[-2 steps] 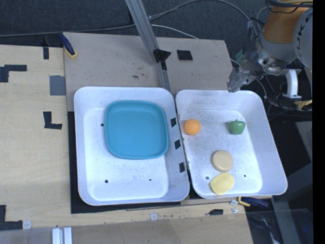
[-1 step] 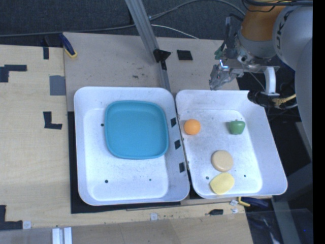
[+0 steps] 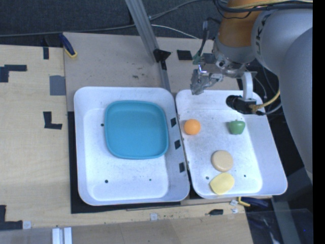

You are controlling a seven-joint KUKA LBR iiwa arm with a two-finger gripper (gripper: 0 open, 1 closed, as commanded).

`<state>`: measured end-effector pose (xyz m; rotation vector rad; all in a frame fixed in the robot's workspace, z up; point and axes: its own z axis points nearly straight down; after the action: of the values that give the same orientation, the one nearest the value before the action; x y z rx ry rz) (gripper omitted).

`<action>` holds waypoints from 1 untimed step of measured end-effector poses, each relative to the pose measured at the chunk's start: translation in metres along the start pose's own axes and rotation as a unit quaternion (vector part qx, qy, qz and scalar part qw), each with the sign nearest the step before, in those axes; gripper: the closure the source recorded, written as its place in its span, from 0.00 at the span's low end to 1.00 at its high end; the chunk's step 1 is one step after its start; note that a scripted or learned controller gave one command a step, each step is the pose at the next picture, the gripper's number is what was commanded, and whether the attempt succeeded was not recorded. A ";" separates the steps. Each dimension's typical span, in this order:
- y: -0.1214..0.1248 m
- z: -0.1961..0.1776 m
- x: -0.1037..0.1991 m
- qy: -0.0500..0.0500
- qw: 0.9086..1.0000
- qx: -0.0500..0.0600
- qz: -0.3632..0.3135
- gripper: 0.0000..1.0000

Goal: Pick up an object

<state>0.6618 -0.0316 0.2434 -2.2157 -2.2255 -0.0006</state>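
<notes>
My gripper (image 3: 199,87) hangs over the far left corner of the right bin (image 3: 264,151), with nothing seen between its fingers. In that bin lie an orange ball (image 3: 192,127) just below the gripper, a green pepper-like piece (image 3: 236,127) to the right, a tan round piece (image 3: 222,160) and a yellow lemon-like piece (image 3: 222,183) near the front. All of them rest on the bin floor, apart from the gripper.
The left bin (image 3: 89,151) holds a blue square plate (image 3: 136,129). A slanted metal post (image 3: 147,32) rises behind the bins near the gripper. The grey arm (image 3: 294,60) fills the upper right.
</notes>
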 end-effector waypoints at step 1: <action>0.000 -0.005 0.052 0.000 1.000 0.000 0.000 1.00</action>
<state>0.6616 0.0201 0.2481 -2.2163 -2.2251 -0.0008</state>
